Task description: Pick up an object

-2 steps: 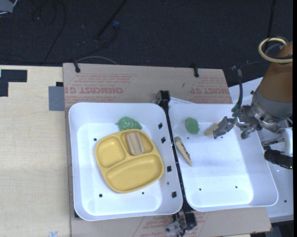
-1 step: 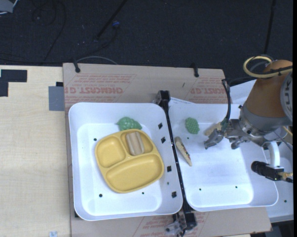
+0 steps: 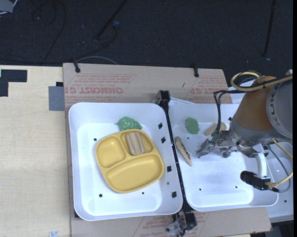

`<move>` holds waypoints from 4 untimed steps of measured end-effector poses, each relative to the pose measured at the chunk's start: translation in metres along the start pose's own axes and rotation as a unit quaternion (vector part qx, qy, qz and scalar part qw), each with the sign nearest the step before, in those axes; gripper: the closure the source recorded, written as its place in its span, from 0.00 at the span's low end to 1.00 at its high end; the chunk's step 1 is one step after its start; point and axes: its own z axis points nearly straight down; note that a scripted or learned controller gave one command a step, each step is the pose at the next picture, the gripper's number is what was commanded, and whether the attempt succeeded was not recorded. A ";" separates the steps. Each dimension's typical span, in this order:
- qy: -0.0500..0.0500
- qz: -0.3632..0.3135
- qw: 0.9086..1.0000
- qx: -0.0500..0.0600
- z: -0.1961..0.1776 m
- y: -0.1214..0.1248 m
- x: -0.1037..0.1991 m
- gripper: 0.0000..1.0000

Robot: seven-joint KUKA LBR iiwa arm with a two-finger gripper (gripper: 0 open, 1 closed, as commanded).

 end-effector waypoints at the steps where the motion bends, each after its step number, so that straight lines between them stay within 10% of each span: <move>1: 0.000 0.002 1.000 -0.001 -0.013 0.001 -0.001 1.00; 3: -0.002 -0.001 1.000 -0.006 -0.115 0.011 -0.004 1.00; 4: 0.000 -0.003 1.000 -0.003 -0.108 0.010 0.046 1.00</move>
